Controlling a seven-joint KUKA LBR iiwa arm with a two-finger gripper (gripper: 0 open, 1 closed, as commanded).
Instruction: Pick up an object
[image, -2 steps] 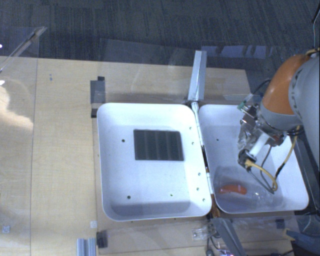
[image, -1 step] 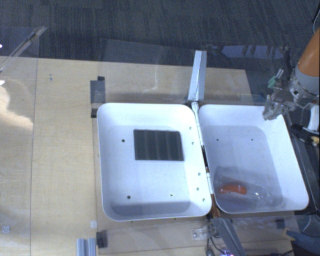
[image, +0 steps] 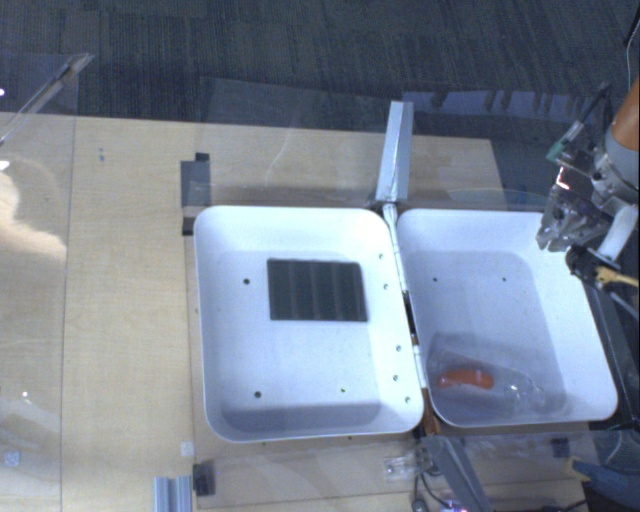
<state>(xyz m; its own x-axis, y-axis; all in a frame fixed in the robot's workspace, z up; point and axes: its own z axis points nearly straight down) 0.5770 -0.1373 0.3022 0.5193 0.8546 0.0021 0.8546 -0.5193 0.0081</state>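
A small orange object (image: 467, 379) lies lengthwise nine-to-three at the right bin's (image: 470, 250) six o'clock; gripper (image: 560, 232) state unreadable.

gripper (image: 556, 236) hangs at far right, arm reaching in from rt.

At the camera view's right edge the arm's (image: 628, 130) wrist shows as a pale grey rounded housing, with a patch of orange at the very top corner where the band sits; below it hangs a cluster of grey and silver metal parts, blocky and angular, with a small bright glint on one face; thin dark cables loop around this cluster and trail off along its side; the gripper (image: 556, 236) ends in short grey metal pieces, beside a black bracket carrying a small yellowish strip.
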